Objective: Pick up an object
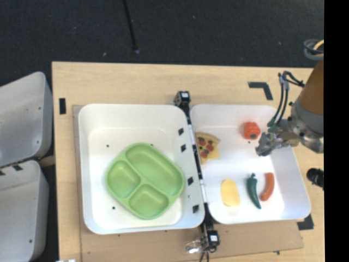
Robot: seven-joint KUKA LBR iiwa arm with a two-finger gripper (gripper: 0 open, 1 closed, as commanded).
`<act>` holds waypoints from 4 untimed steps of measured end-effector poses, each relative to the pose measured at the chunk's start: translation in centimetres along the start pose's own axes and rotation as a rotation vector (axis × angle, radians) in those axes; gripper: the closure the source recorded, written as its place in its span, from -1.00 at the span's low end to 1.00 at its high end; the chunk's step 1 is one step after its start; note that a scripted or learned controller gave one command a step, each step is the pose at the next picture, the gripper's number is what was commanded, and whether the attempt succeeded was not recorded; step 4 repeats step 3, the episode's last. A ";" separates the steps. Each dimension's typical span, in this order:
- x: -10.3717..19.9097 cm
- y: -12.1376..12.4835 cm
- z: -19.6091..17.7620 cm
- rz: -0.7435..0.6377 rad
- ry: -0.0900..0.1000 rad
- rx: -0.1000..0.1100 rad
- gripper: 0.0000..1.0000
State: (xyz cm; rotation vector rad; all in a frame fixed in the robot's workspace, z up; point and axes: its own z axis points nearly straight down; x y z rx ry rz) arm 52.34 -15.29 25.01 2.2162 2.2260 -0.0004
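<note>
Left bin [87, 146]: a green divided plate [144, 180], with bare floor around it. Right bin [229, 119]: pizza slice [208, 146] beside the shared wall, yellow piece [230, 192], green pepper [253, 190] just beside an orange sausage [266, 186], red tomato [251, 130] near the far rim. Gripper [265, 145] low at the right, just beside the tomato, grasping nothing visible; released or clenched, impossible to tell from this blur. Pick apparently not yet made. Open floor mid-bin; little room toward the right wall.

No writing to read from here

The black marks on the worktop [163, 83] look like plain tape corners, perhaps; nothing on them resolves into letters or numbers.
</note>
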 end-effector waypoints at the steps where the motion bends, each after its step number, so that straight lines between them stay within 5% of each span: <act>1: 4.9 -1.1 -0.6 -0.003 0.002 -0.001 1.00; 3: 15.0 -3.3 0.6 -0.002 0.002 0.000 1.00; 4: 15.0 -3.3 0.6 -0.002 0.002 0.000 1.00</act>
